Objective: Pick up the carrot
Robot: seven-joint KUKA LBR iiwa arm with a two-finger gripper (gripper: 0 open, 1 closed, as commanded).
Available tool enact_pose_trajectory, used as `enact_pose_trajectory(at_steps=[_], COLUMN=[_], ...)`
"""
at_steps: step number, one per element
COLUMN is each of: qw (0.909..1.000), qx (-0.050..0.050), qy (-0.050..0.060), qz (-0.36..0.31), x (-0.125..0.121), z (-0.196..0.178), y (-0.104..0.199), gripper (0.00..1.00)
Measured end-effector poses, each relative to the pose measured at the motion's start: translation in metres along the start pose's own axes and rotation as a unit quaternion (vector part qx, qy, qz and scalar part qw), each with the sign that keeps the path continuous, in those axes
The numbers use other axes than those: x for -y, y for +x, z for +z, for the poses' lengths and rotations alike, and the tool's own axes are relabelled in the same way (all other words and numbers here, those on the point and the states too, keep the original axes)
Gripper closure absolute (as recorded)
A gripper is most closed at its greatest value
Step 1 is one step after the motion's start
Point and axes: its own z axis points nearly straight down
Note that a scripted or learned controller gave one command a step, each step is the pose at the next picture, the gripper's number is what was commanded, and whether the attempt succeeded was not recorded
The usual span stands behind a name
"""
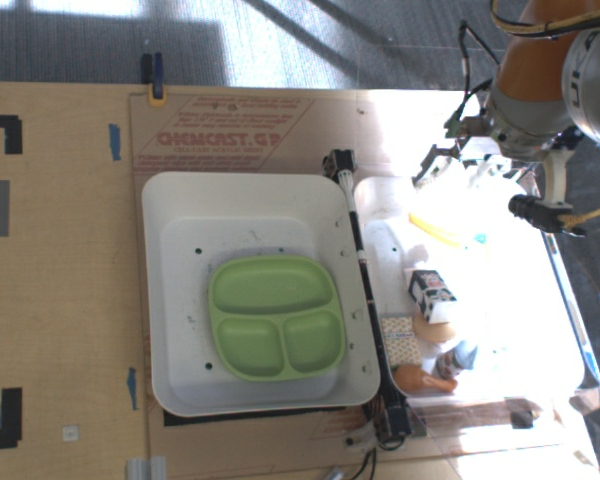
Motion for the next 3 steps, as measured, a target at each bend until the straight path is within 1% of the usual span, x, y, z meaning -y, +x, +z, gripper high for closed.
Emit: enact_pose_trajectory(at_steps=[1,2,3], qw=[0.9984,0.9987,0.9987], qx=[0.001,0.003,0.008], qy=[-0.007,-0.004,-0.012], qz=[-0.057,-0.050,-0.049], x=[0.001,0.128,0.124], z=[0.113,0.126,0.113], y=[-0.003,-0.054,-0.055], gripper=[0.00,0.00,1.00])
